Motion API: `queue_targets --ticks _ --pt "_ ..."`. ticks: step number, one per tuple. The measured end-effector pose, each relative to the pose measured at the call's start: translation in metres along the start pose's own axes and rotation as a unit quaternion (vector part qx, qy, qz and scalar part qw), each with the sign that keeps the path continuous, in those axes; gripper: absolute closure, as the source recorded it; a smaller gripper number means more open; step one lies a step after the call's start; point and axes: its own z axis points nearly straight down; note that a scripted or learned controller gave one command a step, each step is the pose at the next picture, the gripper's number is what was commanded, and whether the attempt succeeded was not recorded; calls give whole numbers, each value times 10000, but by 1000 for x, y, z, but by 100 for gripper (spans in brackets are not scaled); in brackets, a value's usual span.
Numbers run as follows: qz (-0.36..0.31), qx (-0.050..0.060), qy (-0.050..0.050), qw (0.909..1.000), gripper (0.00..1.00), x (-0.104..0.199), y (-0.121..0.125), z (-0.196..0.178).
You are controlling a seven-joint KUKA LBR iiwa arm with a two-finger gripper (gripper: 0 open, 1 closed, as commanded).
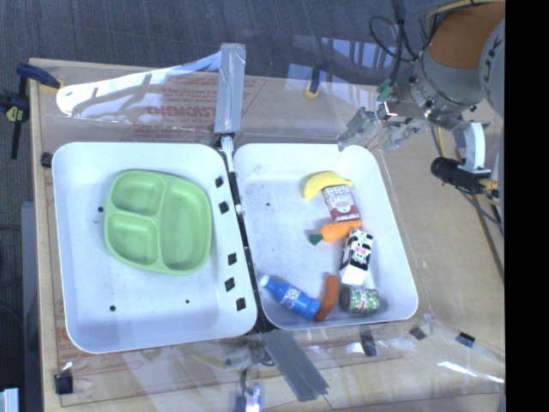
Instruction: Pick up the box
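One box (pixel 340 202) beside banana (pixel 324 183)

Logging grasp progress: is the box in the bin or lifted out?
In the bin. The box lies on the right bin floor by the banana, gripper above the far rim.

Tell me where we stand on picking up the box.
Nothing looks done yet. The red-and-white box lies in the right bin, beside the banana and above the carrot. The gripper hangs above the bin's far rim, apart from the box, with nothing between its fingers. Left to do: move over the box, descend, grasp it and lift it.
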Motion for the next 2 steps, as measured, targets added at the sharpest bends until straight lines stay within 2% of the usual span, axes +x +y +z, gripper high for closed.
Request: queue_targets --ticks 1,2 --pt "120 25 10 9999 0 7 8 172" --pt "259 13 6 9997 0 8 32 142"
